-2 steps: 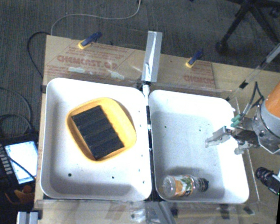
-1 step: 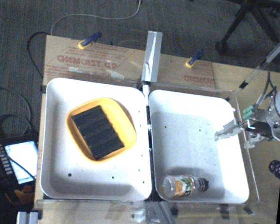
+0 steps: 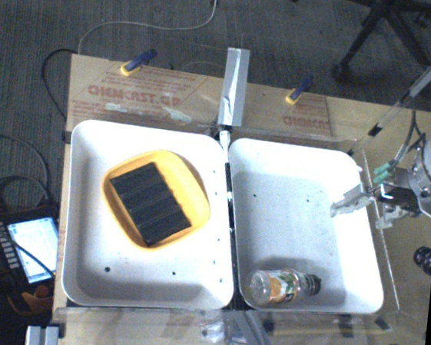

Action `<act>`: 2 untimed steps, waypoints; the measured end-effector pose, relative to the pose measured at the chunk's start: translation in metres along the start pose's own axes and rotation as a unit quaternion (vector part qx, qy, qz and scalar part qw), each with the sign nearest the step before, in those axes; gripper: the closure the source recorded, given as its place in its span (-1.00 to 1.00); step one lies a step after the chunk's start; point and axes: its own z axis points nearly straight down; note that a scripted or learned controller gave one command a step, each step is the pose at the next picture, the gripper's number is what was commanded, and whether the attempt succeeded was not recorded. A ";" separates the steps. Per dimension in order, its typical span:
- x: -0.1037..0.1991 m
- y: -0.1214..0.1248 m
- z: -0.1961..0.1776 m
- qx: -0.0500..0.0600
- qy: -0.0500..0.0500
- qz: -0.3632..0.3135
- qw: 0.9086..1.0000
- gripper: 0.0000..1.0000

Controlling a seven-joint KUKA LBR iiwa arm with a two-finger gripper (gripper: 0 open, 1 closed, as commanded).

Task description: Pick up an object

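Bottle (image 3: 282, 285) lay on its side at the near edge of the right bin (image 3: 295, 216), cap pointing right. Gripper (image 3: 363, 199) hovered over that bin's right rim, well apart from it, fingers spread and clasping nothing. A yellow dish (image 3: 195, 185) with a black insert sat in the left bin (image 3: 82, 253).

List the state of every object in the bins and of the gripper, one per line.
Yellow plastic dish with black ridged insert: lying flat in the left white bin, untouched.
Clear plastic bottle: on its side at the near edge of the right white bin, cap on.
Gripper: above the right bin's right edge, holding nothing.
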 end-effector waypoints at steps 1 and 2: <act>0.000 0.000 0.000 0.000 0.000 0.000 1.000 -1.00; 0.000 0.000 0.000 0.000 0.000 0.000 1.000 -1.00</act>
